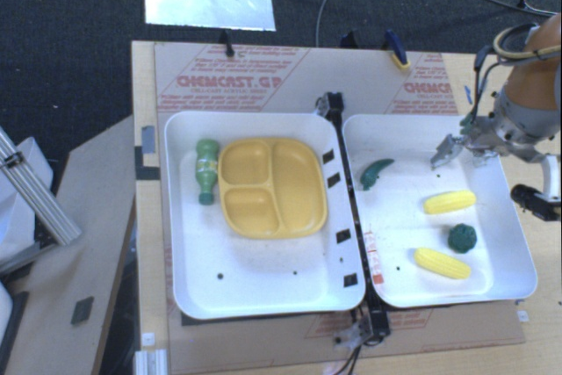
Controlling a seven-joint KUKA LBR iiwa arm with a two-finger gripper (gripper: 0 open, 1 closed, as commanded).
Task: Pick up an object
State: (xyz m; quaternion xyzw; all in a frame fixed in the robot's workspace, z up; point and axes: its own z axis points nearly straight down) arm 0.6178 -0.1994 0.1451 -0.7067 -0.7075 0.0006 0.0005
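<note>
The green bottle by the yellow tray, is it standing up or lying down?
Lying down. The green bottle shows its whole side, flat on the left bin floor, cap end toward the front, alongside the yellow tray.

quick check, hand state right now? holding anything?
Hand: above the right bin's back edge, nothing visibly between its fingers; open or closed cannot be told.

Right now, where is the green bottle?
The green bottle lies in the left bin, near that bin's left wall, right beside the left edge of the yellow divided plate.
</note>
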